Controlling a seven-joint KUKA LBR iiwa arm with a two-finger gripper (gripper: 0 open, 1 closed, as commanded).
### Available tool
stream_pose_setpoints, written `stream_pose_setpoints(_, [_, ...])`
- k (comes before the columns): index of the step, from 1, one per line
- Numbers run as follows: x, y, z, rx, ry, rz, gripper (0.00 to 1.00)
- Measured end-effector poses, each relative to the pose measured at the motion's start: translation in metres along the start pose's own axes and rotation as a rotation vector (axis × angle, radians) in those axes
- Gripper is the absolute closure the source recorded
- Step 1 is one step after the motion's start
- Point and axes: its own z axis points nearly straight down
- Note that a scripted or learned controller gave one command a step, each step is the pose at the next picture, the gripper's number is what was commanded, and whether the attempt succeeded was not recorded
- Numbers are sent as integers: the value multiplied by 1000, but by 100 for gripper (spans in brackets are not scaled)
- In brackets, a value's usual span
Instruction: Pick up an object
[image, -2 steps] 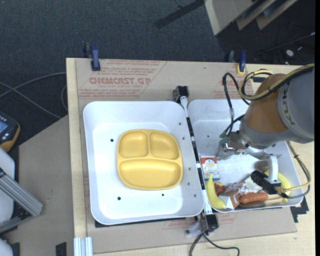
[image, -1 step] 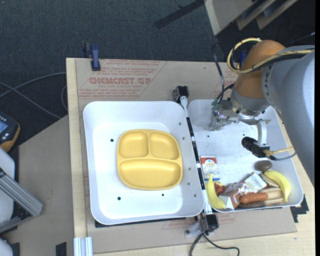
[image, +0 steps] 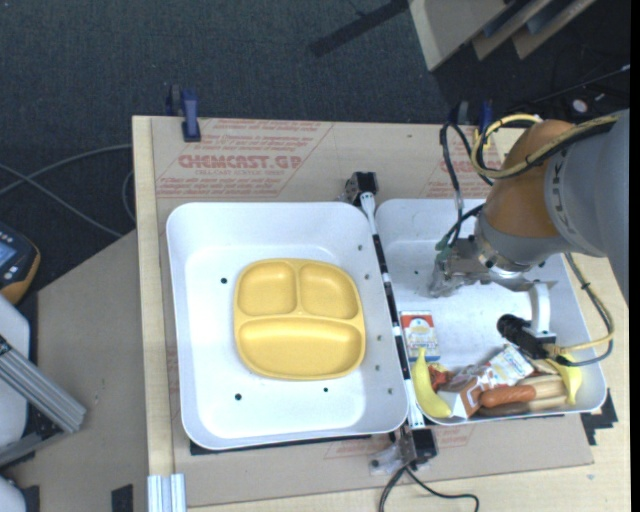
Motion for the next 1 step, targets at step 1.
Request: stream_pose_setpoints(1, [0,83,-2,-15,-3,-6,100])
